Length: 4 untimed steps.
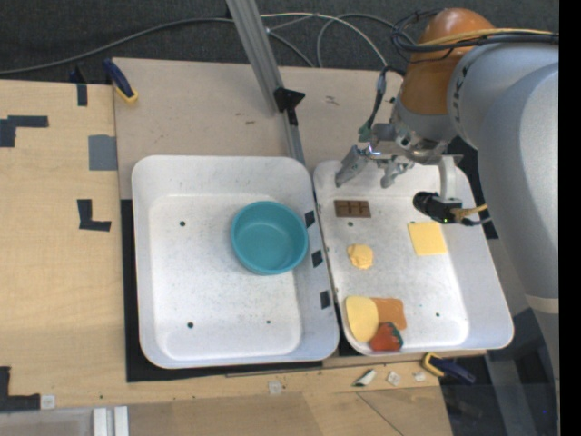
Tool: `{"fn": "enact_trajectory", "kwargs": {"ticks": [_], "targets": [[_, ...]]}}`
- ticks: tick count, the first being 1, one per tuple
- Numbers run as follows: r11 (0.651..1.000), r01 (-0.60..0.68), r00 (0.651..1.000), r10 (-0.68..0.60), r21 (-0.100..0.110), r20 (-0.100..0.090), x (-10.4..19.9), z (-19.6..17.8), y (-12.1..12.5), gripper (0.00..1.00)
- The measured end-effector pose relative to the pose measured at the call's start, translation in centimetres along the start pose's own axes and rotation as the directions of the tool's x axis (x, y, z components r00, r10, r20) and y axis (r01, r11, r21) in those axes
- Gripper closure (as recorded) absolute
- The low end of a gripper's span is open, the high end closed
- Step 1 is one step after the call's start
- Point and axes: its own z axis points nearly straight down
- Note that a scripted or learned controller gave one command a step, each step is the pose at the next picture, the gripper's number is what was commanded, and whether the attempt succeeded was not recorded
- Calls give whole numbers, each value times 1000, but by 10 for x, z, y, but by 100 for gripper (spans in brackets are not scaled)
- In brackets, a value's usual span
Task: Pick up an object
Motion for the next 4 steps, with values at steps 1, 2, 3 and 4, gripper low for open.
{"fn": "enact_trajectory", "kwargs": {"ticks": [1,2,3,4], "targets": [[1000,-1,1000,1,0,0,-9,59,-2,0],[1000,1,1000,-1,-5,1,-7,45,0,100],[1000,-1,1000,1,-11,0,-17,-9,-2,100],[1000,0,1000,0,-11,-1,-9,-56,-5,100]]}}
